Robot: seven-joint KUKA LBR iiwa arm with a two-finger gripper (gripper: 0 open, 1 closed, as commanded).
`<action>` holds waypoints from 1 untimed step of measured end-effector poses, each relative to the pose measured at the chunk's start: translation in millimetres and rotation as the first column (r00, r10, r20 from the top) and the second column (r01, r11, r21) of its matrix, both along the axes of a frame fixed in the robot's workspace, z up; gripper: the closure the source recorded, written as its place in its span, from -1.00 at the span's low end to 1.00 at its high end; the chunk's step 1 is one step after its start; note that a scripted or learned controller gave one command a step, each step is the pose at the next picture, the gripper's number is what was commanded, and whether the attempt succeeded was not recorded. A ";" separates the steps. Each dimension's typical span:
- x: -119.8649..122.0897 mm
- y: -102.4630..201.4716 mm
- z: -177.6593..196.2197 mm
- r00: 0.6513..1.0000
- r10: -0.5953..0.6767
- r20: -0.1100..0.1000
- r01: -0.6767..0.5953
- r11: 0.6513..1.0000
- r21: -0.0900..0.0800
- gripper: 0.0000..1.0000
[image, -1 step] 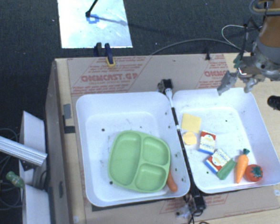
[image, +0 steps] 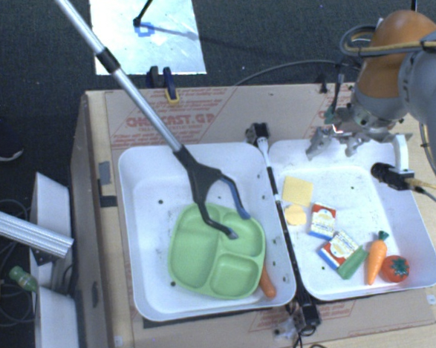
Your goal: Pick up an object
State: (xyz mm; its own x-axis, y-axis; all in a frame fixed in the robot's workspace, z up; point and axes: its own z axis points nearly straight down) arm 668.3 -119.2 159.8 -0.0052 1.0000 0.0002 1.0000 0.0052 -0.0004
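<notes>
Here, the KUKA arm's gripper (image: 335, 145) hangs beyond the yellow block (image: 297, 191), over the far rim of the right bin (image: 353, 186). Its jaws are spread apart with nothing between them.

No object has been picked yet. The yellow block looks the likeliest target, since it lies flat on the bin floor nearer the gripper than anything else. To pick it cleanly, the arm would probably need to come toward the camera, drop straight down with the jaws astride the block's short sides, and close only once they are low enough. The block looks thin, so a high pinch could slide off.

A smaller yellow piece (image: 296, 216) touches the block's near edge and could get caught in the same grasp. Just past that piece, on the side away from the left bin (image: 149, 204), lies a small printed carton (image: 323, 220). A second carton (image: 338, 247) sits further toward the camera, with a green stick-shaped toy (image: 352, 264) leaning against it. A toy carrot (image: 374, 260) and a toy tomato (image: 394, 269) lie well beyond those from the block, in the bin's near corner.

Across the bin wall from the block, a long reacher tool (image: 204, 189) slants down into the left bin, its black claw resting on a green divided plate (image: 209, 256). An orange toy (image: 267, 285) peeks out beside the plate's near edge. None of these look to be in the arm's way.
</notes>
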 end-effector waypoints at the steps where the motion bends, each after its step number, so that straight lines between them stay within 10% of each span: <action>1: -0.3 -62.9 -76.1 1.000 -0.004 0.000 0.004 1.000 -0.001 -1.00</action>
State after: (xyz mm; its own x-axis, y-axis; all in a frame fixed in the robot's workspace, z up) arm 668.0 -182.1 83.7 -0.0014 1.0000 -0.0009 1.0000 0.0014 -0.0002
